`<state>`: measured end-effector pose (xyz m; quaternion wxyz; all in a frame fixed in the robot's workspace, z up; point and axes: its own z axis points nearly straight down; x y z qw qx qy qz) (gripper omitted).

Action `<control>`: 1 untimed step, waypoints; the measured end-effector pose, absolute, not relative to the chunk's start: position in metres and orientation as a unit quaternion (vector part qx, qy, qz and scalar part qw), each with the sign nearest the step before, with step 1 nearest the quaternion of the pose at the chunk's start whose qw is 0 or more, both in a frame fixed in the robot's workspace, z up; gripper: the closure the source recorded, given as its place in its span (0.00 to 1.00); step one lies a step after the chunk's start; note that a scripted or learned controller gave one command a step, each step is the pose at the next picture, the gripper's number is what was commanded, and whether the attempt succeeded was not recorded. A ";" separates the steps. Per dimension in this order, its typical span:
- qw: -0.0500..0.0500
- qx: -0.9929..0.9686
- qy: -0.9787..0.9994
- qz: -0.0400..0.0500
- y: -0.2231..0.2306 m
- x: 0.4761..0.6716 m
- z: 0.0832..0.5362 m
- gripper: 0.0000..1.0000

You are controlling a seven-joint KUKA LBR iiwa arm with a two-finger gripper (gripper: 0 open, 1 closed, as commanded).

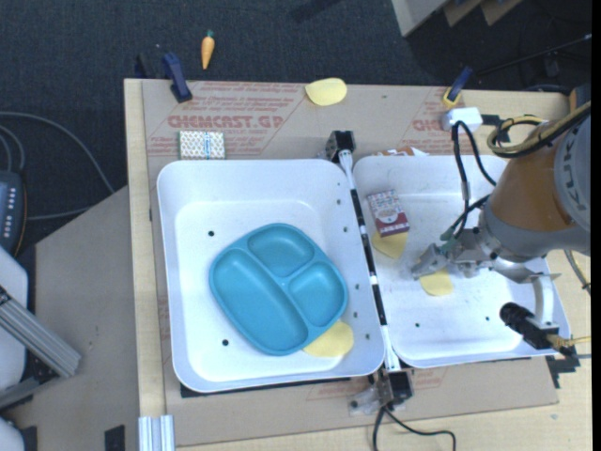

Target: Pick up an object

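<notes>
The right bin (470, 341) holds a small red and white box (387, 212) near its left wall. A yellow piece (390, 244) lies just below the box. Another yellow piece (437, 285) lies mid-bin, directly under my gripper (430, 263), which hangs low over it at the end of the grey and orange arm coming in from the right. In the left bin (188, 186) a blue divided plate (277, 287) lies flat, and a pale yellow piece (331, 341) peeks out from under its lower right edge.
On the bench behind the bins lie a yellow slice (326, 91), a patterned packet (202, 144), a blue clamp (176, 76) and another blue clamp (457, 85). A toy carrot (208, 50) lies on the floor beyond. Black cables (465, 172) hang over the right bin's back.
</notes>
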<state>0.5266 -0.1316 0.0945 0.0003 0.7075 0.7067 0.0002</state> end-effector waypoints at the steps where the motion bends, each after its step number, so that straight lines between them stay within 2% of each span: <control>1: 0.001 0.707 0.707 0.001 -0.132 0.527 0.104 1.00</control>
